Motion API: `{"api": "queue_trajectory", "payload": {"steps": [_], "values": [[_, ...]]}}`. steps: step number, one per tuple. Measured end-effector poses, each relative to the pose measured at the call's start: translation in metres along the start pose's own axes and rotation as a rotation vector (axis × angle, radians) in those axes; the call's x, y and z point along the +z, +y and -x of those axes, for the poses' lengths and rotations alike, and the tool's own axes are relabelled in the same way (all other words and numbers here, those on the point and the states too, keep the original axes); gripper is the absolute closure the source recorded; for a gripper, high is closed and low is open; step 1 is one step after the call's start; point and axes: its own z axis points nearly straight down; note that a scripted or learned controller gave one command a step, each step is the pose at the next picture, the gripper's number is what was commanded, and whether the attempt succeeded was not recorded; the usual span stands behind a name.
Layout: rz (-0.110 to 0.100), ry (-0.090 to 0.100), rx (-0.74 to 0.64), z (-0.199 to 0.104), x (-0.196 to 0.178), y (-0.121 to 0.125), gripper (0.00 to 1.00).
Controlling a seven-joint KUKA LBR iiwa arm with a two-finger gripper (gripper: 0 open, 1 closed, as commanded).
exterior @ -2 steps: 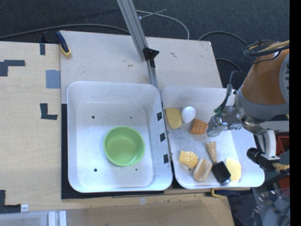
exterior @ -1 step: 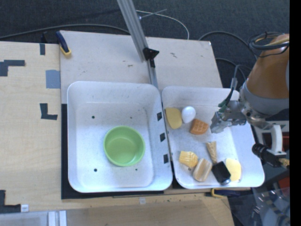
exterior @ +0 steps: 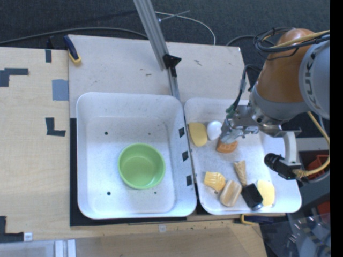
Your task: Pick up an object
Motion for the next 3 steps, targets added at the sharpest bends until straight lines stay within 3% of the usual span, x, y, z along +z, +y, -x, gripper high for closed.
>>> {"api": "queue_trajectory", "payload": {"steps": [2, 3], "values": [[0.0, 0.0, -0.001, -0.106, 0.001, 0.026, 1.0], [-0.004, -0.001, 0.0, -0.15, 0.025, 0.035, 1.0]]}}
